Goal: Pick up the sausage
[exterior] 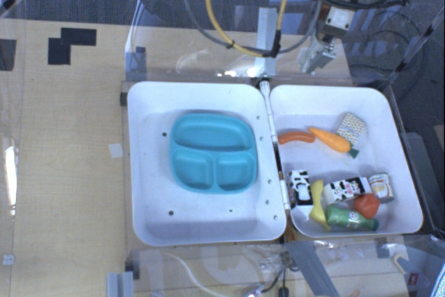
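Note:
The sausage, a short orange-red link, lies flat in the right bin near its left wall, end to end with an orange carrot. My gripper hangs above the bench just past the right bin's far rim, well behind the sausage. It is open, and nothing sits between its pale fingers.
A blue divided tray sits in the left bin. The right bin also holds a patterned box, two cow-print cartons, a banana, a green bottle, a red tomato and a can. Yellow cables loop above.

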`<action>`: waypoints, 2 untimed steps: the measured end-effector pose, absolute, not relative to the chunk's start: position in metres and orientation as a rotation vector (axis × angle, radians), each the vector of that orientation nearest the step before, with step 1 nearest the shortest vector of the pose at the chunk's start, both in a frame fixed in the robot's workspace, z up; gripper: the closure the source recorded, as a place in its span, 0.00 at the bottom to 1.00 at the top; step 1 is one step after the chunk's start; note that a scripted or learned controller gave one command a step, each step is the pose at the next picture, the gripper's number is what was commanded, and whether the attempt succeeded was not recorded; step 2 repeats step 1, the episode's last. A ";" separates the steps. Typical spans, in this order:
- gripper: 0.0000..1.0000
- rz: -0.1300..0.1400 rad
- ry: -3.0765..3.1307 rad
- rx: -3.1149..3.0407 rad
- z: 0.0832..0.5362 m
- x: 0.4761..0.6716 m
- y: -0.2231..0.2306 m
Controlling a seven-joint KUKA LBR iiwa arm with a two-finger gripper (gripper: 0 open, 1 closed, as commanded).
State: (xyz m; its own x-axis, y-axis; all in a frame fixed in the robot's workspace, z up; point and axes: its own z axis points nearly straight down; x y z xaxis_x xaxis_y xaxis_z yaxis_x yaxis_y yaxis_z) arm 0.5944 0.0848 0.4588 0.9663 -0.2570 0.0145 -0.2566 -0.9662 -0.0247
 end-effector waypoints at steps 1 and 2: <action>1.00 -0.038 0.405 -3.085 0.470 0.595 0.086; 1.00 -0.038 0.405 -3.085 0.470 0.595 0.086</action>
